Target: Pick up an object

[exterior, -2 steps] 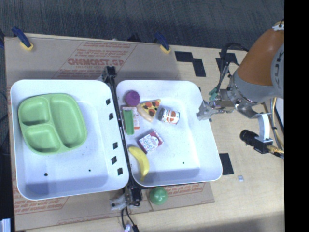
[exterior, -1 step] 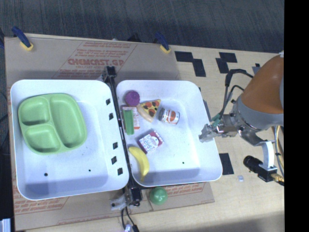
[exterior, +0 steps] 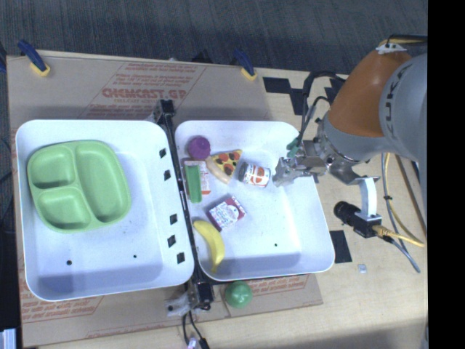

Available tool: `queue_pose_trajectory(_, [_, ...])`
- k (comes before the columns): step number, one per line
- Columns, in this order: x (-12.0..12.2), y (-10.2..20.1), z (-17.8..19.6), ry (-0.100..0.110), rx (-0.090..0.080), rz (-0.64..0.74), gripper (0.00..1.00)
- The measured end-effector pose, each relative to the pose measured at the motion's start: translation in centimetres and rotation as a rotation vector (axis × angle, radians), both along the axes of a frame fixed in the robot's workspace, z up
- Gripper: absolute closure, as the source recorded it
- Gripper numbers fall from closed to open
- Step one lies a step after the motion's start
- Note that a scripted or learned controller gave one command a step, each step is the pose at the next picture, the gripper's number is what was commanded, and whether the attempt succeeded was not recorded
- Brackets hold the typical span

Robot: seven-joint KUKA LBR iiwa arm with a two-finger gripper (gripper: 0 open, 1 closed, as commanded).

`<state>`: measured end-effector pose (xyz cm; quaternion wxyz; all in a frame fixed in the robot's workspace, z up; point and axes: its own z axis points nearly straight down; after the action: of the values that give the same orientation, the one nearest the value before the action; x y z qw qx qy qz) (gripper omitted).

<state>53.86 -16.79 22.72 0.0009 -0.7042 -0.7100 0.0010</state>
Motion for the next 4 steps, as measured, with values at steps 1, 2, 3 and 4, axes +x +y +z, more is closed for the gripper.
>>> queue_pose_trajectory(1, [-5.8, -4.2, 0.4, 0.000, 0.000, -0.003, 1.00])
queue_pose_trajectory(2, [-1.6, -4.3, 1.6, -0.003, 0.001, -0.003, 1.00])
queue_pose_trajectory(3, [-6.2, -4.3, 0.1, 0.001, 0.000, -0.001, 1.00])
queue_pose_trajectory(4, [0.4, -3.8, 1.6, -0.002, 0.001, -0.003, 1.00])
